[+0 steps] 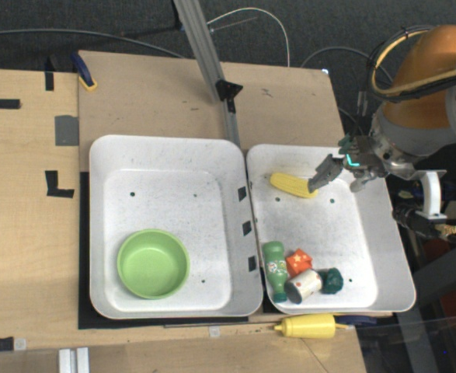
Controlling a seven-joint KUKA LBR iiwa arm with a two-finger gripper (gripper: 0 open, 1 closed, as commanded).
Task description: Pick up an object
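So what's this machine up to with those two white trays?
A grey robot arm with an orange band reaches in from the right, its two-finger gripper low over the right white bin, right beside a yellow banana-shaped toy. Nothing is visibly held yet. A green can, an orange block, a white cylinder and a dark green piece cluster at that bin's near edge. A green bowl sits in the left white bin.

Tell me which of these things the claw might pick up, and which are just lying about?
Might be picked up, in the right bin: yellow banana by the claw, green can, orange block, white cylinder, dark green piece. In the left bin: green bowl.

Lying about: yellow bottle on the bench edge, blue clip, cables.
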